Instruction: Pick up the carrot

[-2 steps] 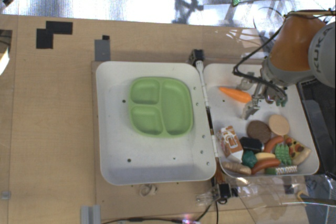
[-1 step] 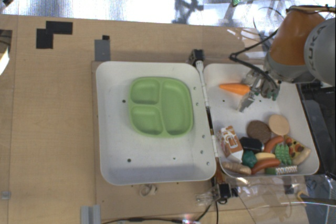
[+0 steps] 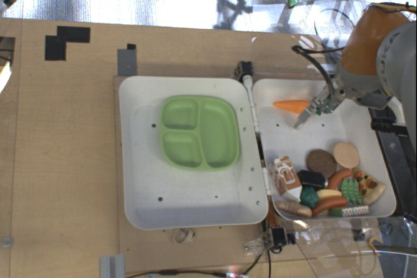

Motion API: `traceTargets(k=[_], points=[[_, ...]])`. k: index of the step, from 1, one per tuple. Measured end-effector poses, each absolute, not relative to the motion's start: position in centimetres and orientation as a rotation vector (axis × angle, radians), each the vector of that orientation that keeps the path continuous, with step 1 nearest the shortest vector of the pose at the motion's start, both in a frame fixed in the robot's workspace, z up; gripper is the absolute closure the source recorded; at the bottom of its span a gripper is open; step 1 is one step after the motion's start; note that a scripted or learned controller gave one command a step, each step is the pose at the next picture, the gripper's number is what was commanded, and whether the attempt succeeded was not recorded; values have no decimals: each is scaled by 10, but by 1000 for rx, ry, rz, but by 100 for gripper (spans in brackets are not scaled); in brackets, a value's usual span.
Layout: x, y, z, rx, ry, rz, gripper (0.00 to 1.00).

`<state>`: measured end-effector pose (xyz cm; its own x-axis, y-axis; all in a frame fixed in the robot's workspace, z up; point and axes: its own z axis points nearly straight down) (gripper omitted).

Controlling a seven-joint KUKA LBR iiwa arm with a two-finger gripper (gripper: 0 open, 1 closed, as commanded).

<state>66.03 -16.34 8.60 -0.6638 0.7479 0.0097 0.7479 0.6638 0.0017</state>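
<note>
Open room: the right bin [image 3: 388, 159] has its whole upper half pretty much bare, just white floor around the carrot [image 3: 290, 105], so there's space on its left and below it before the pile starts.
Edges: the carrot sits near the bin's top edge and not far from the divider rim [image 3: 256, 133] between the two bins; the arm [image 3: 381, 52] comes in from the upper right corner, over the bin's right wall.
Carrot: orange, tapered, lying flat and roughly sideways, pointed end toward the left, fat end toward the hand [image 3: 311, 112].
Hand: down low right at the carrot's fat end, fingers angled down-left. Honestly can't tell how far open it is or whether it has any hold of the carrot; the fingers are too small and blurry here.
Pile: the rest of the toy food [image 3: 329, 185] is crowded into the lower part of the right bin, well apart from the carrot: brown and tan round pieces, sausages, a green bit, a little carton.
Left bin: holds a green divided plate [image 3: 199, 131] about in the middle, with bare white floor all round it.
Surface: light wood board [image 3: 58, 159] under both bins, with a few black marks [image 3: 65, 40] top left.
Room: cables [image 3: 260, 257] trail along the front edge, and there's a shiny streaked floor beyond the surface's back edge.
</note>
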Motion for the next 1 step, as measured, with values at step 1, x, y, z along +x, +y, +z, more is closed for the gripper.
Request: traceTargets(k=[1], points=[[666,-100,86,-1795,-2585,-2,0]])
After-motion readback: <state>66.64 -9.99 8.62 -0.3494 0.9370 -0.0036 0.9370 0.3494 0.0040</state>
